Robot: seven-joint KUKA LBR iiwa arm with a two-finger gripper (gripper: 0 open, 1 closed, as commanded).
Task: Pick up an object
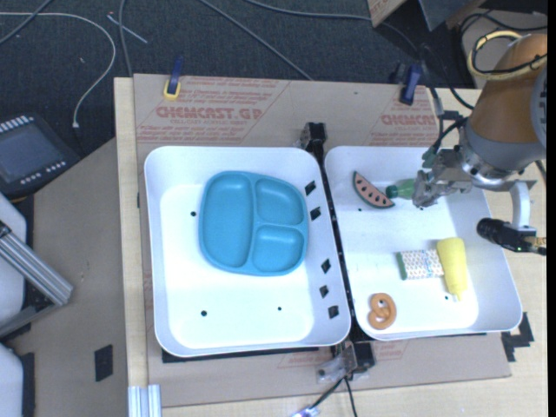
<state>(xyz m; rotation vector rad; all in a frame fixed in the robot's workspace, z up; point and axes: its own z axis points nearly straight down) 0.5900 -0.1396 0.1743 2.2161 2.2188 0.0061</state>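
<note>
**Right bin: pick stock, largest first**

- Right bin point(486, 315): shallow walls; mid-floor open, room to move.
- Yellow block point(453, 266): looks stiff, light; grip across narrow width. Near right wall.
- Sponge point(420, 264): prob. soft, touching block.
- Melon slice point(372, 190): thin, curved; likely slips.
- Pretzel point(381, 310): small, by front rim.
- Green bit point(403, 189): at gripper point(423, 200); jaw state can't tell.

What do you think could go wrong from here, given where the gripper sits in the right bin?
1. The gripper sits low beside a small green object that touches the watermelon slice; closing may nudge either away instead of catching one.
2. Both lie near the right bin's far wall, so a pushed item could lodge against it.
</note>
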